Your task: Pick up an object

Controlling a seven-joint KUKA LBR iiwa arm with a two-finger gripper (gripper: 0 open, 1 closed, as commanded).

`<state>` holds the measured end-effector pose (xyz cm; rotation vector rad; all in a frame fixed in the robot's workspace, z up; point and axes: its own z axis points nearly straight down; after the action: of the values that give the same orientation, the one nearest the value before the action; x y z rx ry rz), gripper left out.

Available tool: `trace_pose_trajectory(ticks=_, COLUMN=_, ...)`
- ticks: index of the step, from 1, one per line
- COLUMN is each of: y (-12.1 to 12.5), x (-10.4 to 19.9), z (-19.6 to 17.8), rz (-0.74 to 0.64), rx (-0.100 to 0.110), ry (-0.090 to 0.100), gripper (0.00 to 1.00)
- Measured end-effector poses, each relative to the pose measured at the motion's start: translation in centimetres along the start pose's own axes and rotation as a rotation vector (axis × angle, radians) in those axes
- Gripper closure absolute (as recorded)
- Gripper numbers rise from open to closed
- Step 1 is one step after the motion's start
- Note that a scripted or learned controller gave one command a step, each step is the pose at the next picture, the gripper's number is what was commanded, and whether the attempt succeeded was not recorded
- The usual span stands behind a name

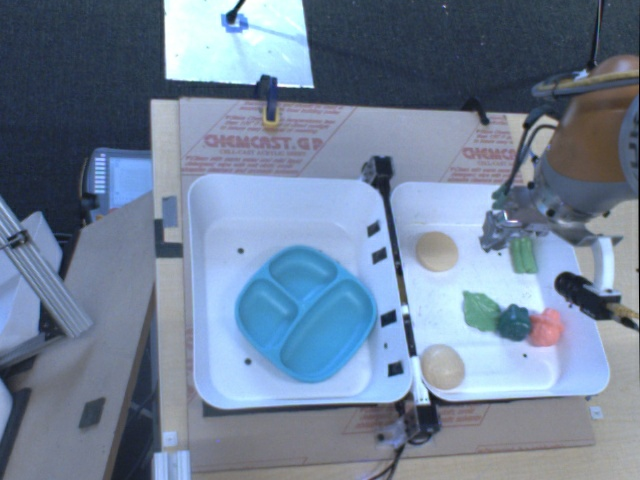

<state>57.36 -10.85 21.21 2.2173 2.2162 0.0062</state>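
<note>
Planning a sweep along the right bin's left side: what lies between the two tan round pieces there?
In the camera view, bare white bin floor separates the upper tan piece from the lower one; the light green piece sits off to the right.

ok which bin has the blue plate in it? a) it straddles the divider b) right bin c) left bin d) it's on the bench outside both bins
c: the blue plate lies flat inside the left bin, well within its walls, while the right bin holds the small food-like items instead.
</note>
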Motion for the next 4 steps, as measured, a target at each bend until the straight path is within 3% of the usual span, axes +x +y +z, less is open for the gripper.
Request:
trace_pose_trajectory(ticks=1, y=-0.7, x=-0.3, z=-5.9, rz=-0.004, rx=0.001, ry=0.001, gripper=1.00)
trace_pose_trajectory(ticks=4, y=1.6, x=15.3, z=-2.5, rz=-0.010, rx=0.007, ry=0.003, gripper=1.00)
